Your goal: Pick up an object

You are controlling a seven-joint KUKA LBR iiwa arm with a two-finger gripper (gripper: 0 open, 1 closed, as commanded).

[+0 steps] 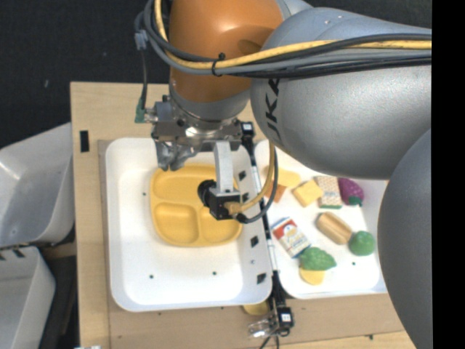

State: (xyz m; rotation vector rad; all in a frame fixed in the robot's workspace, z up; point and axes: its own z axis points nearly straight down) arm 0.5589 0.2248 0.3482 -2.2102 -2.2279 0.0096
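Observation:
A yellow divided plate [176, 213] lies in the left white bin [127, 267], towards its back right. My gripper [171, 158] hangs right over the plate's back left rim, under the orange wrist band. The wrist covers the plate's back edge. Nothing can be seen held in the gripper.
The right bin [367, 286] holds several toy foods: a cheese wedge [306, 193], purple grapes [351, 190], a bun [333, 227], a green leafy piece [317, 259], a green lump [361, 243] and a small red and white carton [290, 237]. The arm covers that bin's back.

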